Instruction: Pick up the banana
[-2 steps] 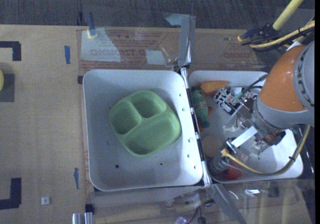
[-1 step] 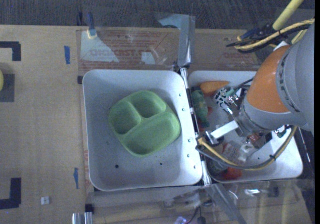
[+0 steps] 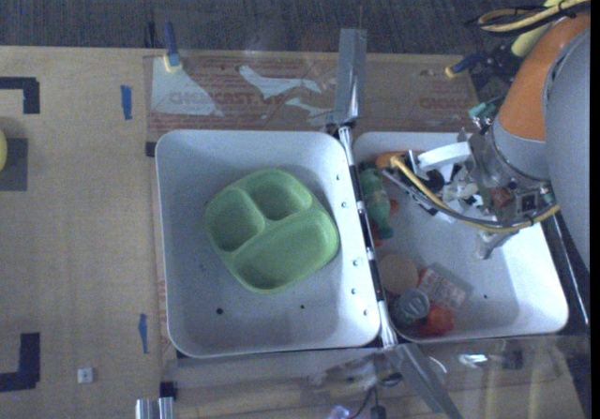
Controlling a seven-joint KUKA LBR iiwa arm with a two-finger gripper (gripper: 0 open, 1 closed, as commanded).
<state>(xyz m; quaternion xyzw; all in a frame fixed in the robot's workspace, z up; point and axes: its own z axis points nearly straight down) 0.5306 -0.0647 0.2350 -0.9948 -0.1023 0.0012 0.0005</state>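
My gripper (image 3: 472,199) hangs low over the middle of the right bin (image 3: 534,300), with the grey arm and its orange band coming in from the right. A thin curved yellow shape (image 3: 414,179) lies just left of the gripper. I cannot tell whether it is the banana or a cable. The wrist and arm hide the bin floor beneath them.
Along the right bin's left wall lie an orange item (image 3: 389,161) and a green item (image 3: 376,198). Further forward are a tan round thing (image 3: 398,272), a grey can (image 3: 412,305), a red thing (image 3: 437,319) and a packet (image 3: 446,285). The left bin (image 3: 187,314) holds a green divided plate (image 3: 272,230).
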